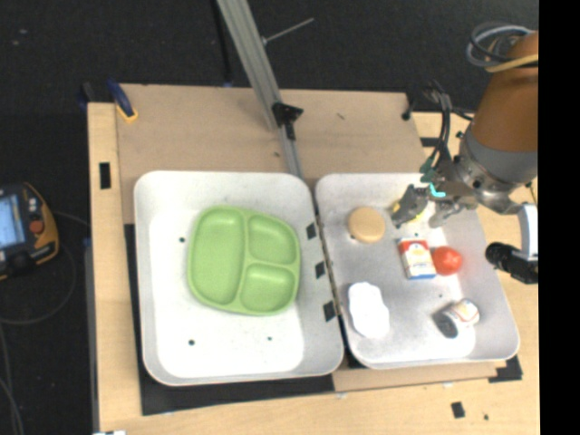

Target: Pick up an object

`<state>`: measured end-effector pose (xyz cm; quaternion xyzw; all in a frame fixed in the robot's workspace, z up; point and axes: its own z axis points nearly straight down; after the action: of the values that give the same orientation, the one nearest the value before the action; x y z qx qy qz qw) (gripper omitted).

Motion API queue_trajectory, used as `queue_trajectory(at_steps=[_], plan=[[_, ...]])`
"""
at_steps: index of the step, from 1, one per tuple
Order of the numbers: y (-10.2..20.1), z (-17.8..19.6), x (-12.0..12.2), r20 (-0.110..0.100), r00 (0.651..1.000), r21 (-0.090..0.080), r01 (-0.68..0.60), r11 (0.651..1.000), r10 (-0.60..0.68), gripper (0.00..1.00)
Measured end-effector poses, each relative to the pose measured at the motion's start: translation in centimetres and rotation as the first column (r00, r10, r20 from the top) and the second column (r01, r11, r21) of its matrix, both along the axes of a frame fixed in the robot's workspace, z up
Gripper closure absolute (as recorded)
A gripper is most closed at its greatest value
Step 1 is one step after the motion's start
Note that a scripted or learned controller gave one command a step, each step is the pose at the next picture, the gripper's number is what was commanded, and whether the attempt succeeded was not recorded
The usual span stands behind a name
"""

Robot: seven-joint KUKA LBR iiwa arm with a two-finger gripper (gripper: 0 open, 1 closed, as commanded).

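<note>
Objects in right bin [489, 333]: tan round piece [367, 225], red-white carton [417, 260] touching red ball [448, 261], white lump [368, 308], small cylinder [456, 316] | gripper [424, 203] above bin's far side, between round piece and carton; finger state cannot be told | left bin [163, 333]: green divided plate [244, 260]

Bench [208, 134]: you see matt tan board, wood-like.
Bins [163, 333]: white, smooth, looks like plastic with a dull sheen.
Plate [243, 261]: green, smooth, plastic-looking, softly glossy, in your left bin.
Rail [249, 48]: far side, grey brushed metal.
Arm [506, 107]: orange band glossy, grey part satin.
Puck [367, 225]: tan, matt.
Ball [447, 261]: red, slightly shiny.
</note>
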<state>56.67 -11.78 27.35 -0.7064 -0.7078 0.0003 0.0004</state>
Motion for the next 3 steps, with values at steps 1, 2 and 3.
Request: queue_trajectory(at_steps=[1,2,3], plan=[[0.0,0.1,0.0,0.002,1.000,0.000,0.000,1.000,0.000,0.00],[-0.2,-4.2,0.4,-0.002,1.000,-0.002,0.003,1.000,-0.003,0.00],[-0.7,-10.4,0.4,-0.003,1.000,-0.002,0.003,1.000,-0.003,0.00]])
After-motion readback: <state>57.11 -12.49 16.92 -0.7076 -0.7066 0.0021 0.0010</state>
